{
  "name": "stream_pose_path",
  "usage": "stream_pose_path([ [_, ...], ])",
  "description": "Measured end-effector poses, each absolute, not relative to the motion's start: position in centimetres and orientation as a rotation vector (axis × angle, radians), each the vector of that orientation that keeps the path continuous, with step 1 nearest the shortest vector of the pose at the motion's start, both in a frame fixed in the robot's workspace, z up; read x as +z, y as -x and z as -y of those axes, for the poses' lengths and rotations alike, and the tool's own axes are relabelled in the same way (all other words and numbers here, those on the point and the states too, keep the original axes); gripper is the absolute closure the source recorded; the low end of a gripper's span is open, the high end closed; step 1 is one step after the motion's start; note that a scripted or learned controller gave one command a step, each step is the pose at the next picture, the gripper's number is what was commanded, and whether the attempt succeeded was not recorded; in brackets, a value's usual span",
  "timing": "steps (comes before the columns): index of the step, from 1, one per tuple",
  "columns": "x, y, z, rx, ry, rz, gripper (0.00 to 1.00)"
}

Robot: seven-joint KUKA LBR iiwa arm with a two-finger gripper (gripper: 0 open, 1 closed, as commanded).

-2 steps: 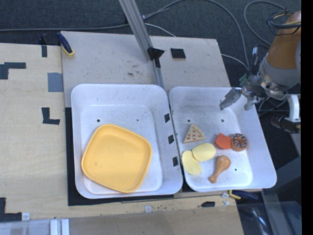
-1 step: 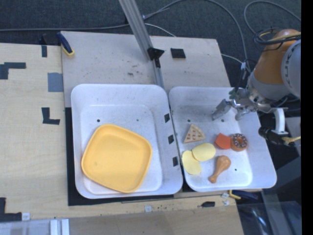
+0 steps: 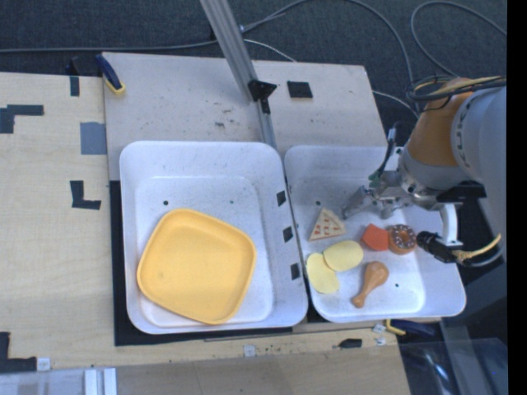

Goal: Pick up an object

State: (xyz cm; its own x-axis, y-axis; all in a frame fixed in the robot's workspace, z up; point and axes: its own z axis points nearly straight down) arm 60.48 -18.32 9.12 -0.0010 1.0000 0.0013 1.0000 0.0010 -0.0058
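In the camera view, the pincer [image 3: 372, 197] is seen low over the right bin [image 3: 329, 164], right of centre in the frame, and whether it is open or closed cannot be told. Nothing is seen held. The nearest candidates lie just below it: an orange-red block [image 3: 375, 237] touching a sprinkled doughnut [image 3: 403, 239], with a pizza slice [image 3: 327, 224] to their left. A clean pick is judged to require centring over one item, the block being crowded by the doughnut. The arm [image 3: 461, 138] is bent in from the right edge, wrist turned downward.
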Motion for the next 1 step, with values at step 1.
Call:
stream_pose_path([
  [1,10.43,-60.61,18.35,0.001,2.22,2.222,1.0],
])
